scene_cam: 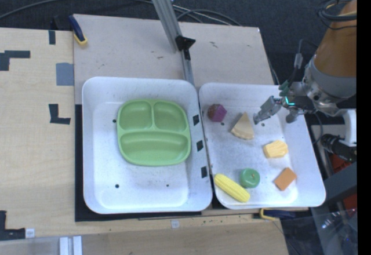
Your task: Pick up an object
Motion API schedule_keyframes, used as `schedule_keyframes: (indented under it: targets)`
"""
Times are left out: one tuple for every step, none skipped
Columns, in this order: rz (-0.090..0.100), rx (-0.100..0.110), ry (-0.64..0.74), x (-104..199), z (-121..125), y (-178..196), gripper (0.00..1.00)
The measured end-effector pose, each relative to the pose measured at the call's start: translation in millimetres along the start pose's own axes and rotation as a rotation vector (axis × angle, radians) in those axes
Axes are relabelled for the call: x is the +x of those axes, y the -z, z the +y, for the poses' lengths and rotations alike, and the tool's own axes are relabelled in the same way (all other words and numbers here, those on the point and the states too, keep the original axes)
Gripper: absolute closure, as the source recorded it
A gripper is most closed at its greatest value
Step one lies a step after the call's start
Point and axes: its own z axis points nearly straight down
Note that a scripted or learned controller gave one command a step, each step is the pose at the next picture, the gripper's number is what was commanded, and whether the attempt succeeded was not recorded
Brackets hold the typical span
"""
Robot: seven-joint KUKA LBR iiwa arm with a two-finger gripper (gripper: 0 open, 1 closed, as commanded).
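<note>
My gripper (268,110) hangs over the upper right part of the right bin (301,155), just to the right of a tan cheese-like wedge (243,127); I cannot tell from this view how it is set, and nothing shows between its tips. The wedge is a pale beige triangle lying flat on the bin floor, its point toward the far rim. To the wedge's left sits a small dark purple toy fruit (217,112). Below and right of the wedge lies a yellow ridged block (275,149), and farther toward the near right corner an orange block (284,178). Below the wedge, near the front rim, stands a green round piece (250,177), with a yellow corn cob (232,187) just beside it to the left, lying at a slant. Left of the wedge, past the divide, the left bin (98,149) bears a green divided plate (154,132) with three compartments. Both bins are white and speckled, resting on a light wooden bench (35,132). Beyond the wedge, a grey metal post (164,4) rises at a slant, over dark carpet crossed by cables.
</note>
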Motion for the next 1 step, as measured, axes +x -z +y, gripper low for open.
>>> schedule_keyframes:
  targets:
    - [0.001,0.007,-0.002,-3.0,-5.8,-62.4,0.00]
